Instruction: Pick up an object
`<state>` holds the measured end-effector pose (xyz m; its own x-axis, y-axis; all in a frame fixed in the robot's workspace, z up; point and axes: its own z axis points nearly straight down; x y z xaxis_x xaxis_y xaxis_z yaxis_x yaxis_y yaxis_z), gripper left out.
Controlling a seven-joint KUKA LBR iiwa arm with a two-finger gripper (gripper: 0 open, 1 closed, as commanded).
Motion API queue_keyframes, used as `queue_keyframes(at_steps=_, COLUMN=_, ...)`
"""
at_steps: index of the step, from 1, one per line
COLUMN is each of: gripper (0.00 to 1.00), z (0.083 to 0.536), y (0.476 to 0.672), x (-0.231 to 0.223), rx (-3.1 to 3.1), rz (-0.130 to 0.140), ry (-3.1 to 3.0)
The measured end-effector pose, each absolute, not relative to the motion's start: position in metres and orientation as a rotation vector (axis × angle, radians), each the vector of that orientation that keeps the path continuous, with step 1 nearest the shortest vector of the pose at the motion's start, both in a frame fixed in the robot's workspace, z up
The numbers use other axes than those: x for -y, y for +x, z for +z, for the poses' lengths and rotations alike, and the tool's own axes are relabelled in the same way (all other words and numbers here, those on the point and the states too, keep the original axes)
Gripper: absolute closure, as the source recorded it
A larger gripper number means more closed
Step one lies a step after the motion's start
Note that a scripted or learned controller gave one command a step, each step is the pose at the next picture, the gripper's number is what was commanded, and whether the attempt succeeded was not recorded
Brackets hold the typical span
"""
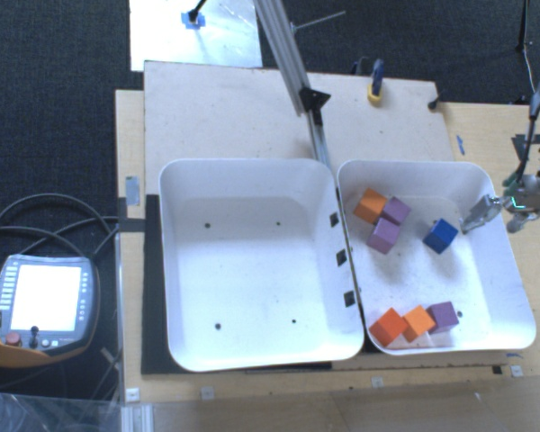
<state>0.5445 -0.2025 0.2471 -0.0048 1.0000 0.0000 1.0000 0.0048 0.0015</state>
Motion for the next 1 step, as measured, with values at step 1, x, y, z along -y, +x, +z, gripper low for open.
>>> queue_keyframes(at_steps=1, gripper=0.0, z=0.2048, y=0.5469, x=0.2059, rx=-2.225, rz=-0.002, ry=2.22)
